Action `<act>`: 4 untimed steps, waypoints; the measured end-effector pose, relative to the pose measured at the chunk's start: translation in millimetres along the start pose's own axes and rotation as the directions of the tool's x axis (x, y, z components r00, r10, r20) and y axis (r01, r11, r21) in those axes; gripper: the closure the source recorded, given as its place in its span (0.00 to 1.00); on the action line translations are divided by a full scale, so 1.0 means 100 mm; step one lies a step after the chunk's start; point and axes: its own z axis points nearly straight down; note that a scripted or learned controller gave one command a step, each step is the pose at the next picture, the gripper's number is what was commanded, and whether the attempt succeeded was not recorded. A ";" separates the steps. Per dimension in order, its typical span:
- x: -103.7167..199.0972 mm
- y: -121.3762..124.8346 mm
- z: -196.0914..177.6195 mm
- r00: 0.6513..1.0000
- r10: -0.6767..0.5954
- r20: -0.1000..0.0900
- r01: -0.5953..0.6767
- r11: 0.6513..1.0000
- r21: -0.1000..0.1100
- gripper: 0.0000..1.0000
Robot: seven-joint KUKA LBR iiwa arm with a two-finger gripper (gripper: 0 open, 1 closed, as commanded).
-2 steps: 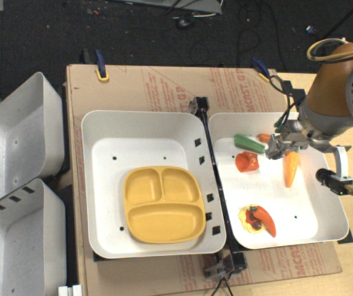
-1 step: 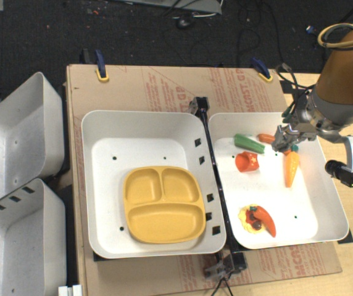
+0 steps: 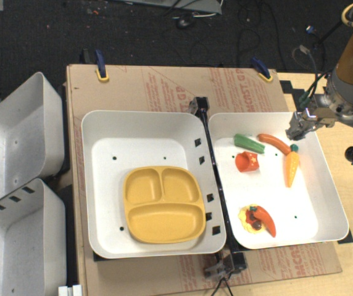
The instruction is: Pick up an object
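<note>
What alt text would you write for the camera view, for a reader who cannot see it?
A robot arm's gripper hovers over the far right corner of the right bin, near toy food: a carrot, sausage, green vegetable, red piece and a small mixed pile. The left bin holds a yellow divided plate.

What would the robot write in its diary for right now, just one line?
gripper: over right bin's far corner, holding nothing seen | nearest: toy carrot, sausage | yellow tray: left bin
</note>
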 end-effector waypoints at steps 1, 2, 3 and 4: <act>0.54 -0.01 0.09 1.000 -0.006 -0.004 0.006 1.000 0.007 1.00; 1.12 -0.11 0.23 1.000 -0.006 -0.004 0.006 1.000 0.009 1.00; 1.62 -0.29 0.37 1.000 -0.006 -0.004 0.006 1.000 0.010 1.00; 2.23 -0.47 0.40 1.000 -0.007 -0.004 0.007 1.000 0.010 1.00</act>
